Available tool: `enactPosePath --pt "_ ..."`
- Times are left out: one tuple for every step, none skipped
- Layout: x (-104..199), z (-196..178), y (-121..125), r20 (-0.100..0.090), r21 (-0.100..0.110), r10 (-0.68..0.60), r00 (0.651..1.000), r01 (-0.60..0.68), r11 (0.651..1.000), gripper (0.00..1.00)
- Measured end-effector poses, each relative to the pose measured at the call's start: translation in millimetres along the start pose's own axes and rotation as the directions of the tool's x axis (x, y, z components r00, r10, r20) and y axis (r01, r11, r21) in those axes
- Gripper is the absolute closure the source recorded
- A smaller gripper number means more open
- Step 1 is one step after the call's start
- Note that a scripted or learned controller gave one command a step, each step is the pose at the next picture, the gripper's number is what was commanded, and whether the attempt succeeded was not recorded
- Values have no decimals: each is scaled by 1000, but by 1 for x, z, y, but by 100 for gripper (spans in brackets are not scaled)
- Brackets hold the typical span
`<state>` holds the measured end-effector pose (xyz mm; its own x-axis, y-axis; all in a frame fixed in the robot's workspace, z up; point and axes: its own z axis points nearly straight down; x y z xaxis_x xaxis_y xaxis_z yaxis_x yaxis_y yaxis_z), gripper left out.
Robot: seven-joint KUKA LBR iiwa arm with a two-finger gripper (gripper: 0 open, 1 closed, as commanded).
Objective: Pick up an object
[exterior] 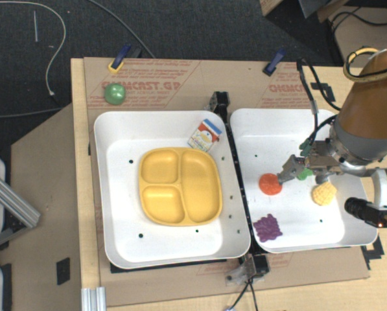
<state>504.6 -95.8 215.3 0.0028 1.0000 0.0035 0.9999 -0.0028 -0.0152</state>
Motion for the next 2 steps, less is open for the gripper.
enactPosePath --pt "0 -6 3 2 -13 -3 1000 3 1000 0" --pt "-6 39 5 1 -8 -2 1000 2 1000 0"
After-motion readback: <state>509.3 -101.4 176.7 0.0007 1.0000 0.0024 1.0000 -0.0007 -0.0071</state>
